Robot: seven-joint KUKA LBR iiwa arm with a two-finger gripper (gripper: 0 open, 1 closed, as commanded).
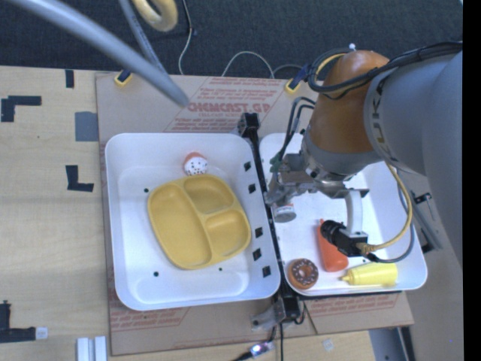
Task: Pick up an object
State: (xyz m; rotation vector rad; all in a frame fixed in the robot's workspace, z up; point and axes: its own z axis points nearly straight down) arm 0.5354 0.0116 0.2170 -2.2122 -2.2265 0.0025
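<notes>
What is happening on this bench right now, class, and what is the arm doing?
A grey robot arm with an orange band reaches down into the right white bin, its gripper low near the bin's left wall. An orange carrot-shaped toy, a brown frosted toy doughnut and a yellow squeeze bottle lie at the bin's near end. The left white bin holds a yellow divided plastic plate and a small white and red toy. Nothing visibly sits between the fingers.

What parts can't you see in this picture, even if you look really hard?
- End effector: the camera view is too small and blurred to show its fingers, or anything between them.
- Right bin: the arm hides its back half.
- Carrot: a black part of the arm lies across its top.
- Small ball behind the yellow plate: its dots are too small to make out.
</notes>
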